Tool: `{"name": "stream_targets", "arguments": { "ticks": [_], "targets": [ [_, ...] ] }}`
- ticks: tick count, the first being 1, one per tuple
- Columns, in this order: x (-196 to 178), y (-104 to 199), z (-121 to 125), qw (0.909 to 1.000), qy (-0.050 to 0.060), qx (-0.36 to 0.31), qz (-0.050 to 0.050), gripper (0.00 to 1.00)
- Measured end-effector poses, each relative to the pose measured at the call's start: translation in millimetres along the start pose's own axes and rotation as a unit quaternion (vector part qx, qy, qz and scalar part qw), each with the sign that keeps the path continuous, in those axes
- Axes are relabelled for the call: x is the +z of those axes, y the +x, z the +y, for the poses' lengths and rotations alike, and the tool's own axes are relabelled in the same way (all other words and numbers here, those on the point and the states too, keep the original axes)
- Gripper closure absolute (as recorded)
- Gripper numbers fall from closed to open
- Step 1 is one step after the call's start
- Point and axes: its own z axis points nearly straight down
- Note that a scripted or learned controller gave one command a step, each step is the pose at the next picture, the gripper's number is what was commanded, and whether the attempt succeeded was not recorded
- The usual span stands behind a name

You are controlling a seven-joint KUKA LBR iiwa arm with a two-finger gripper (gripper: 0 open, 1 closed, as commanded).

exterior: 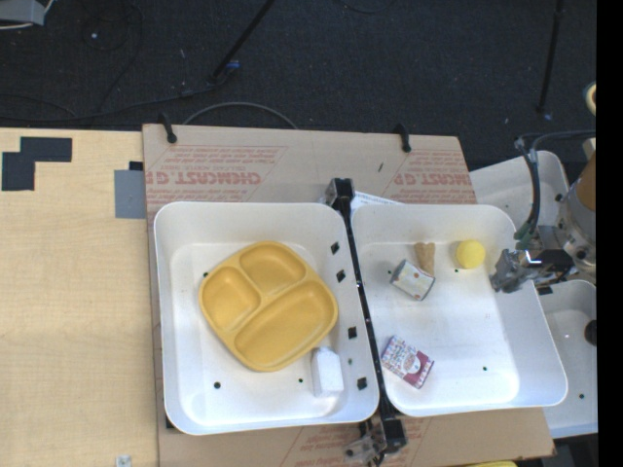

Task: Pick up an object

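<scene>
Gripper (510, 272) of mine hangs at the right bin's (545, 358) right rim, near the yellow ball (470, 254); its opening I cannot tell.

At the view's right edge we see the grey metal two-finger gripper (510, 271) reaching leftward from the arm's wrist (565, 246), set low and roughly level, nothing visible between its tips.

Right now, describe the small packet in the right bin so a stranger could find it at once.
Look in the right bin, the one nearer the arm. Toward its near edge, close to the divider between the bins, lies a small flat packet. Its red and white print sets it apart from the yellow ball and grey-white carton farther back.
</scene>
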Motion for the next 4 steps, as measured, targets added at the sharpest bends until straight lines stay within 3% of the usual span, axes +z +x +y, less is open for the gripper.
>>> {"name": "stream_targets", "arguments": {
  "ticks": [3,4],
  "targets": [
    [44,150,3,1.0,0.005,-0.001,0.001,1.0],
    [50,199,18,1.0,0.004,-0.001,0.001,1.0]
  ]
}}
